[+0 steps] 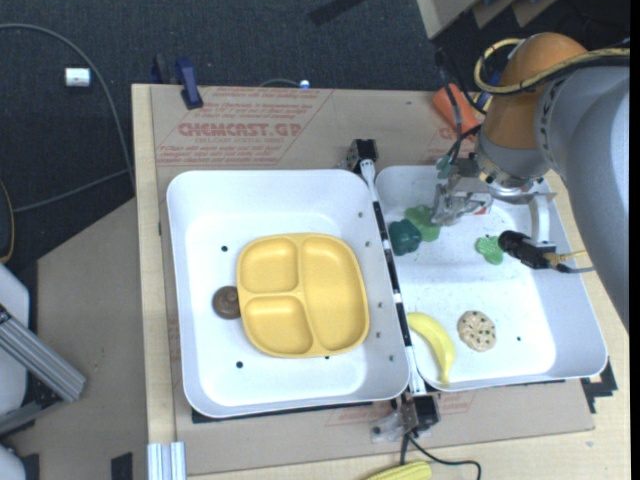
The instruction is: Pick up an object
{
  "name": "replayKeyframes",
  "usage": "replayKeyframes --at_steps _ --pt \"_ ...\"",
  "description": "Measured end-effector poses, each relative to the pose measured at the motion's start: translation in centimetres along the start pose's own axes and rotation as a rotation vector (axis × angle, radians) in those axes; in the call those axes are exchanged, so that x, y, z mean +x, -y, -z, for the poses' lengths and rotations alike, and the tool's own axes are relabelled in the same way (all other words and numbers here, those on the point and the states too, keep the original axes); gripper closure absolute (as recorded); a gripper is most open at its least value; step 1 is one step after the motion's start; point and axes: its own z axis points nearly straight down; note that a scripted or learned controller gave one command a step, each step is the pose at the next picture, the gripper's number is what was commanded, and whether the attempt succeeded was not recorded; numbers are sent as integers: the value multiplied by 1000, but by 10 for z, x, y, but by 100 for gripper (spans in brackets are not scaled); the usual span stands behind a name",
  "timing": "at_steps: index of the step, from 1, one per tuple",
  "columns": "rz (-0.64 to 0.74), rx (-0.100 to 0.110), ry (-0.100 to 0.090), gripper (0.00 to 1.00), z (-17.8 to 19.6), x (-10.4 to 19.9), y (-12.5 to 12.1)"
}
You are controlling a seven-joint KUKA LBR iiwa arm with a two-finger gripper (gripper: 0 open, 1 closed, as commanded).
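Gripper (pixel 447 211) low in right bin (pixel 560 353), just beside green toy (pixel 407 234)

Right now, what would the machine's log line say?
arm: over right bin | gripper: low by green toy | grasp: unconfirmed | banana, cookie: untouched

A robotics lab. Two shallow white plastic bins (pixel 190 268) sit on a printed cardboard sheet (pixel 240 128). Beside that sheet lie dark carpet (pixel 80 8) and loose cables (pixel 60 58).
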Motion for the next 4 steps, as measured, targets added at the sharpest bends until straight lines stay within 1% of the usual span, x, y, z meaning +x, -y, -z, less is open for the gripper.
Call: replayKeyframes --at_steps 1,2,3,4 --pt "0 0 0 0 0 0 0" --pt "-3 -36 0 0 -5 -94 -7" --pt "-3 -32 -7 0 -11 -105 112" --pt "-4 -39 2 0 -9 -76 61"
